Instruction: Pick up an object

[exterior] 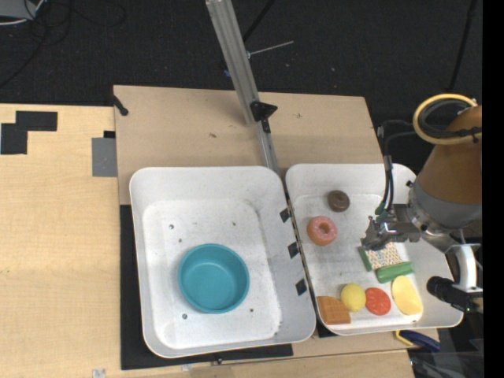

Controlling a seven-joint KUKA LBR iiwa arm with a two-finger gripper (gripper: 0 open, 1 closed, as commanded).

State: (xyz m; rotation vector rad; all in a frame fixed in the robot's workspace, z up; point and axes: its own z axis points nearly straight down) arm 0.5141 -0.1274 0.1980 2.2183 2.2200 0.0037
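The right bin [315, 181] holds several small items: a dark brown round piece [339, 201], a pink donut [321, 231], a patterned box with a green edge [386, 260], a yellow lemon [353, 296], a red tomato [378, 302], a yellow oval piece [406, 295] and an orange cracker [334, 310]. My gripper [379, 231] hangs low over the right bin, just above the patterned box's upper left end. The left bin [157, 187] holds a teal bowl [213, 277].
A slanted metal bar [236, 53] rises behind the bins, ending at a black clamp [262, 111]. The arm's grey and orange body [449, 179] overhangs the right bin's right side. Black clips [290, 227] sit on the seam between the bins.
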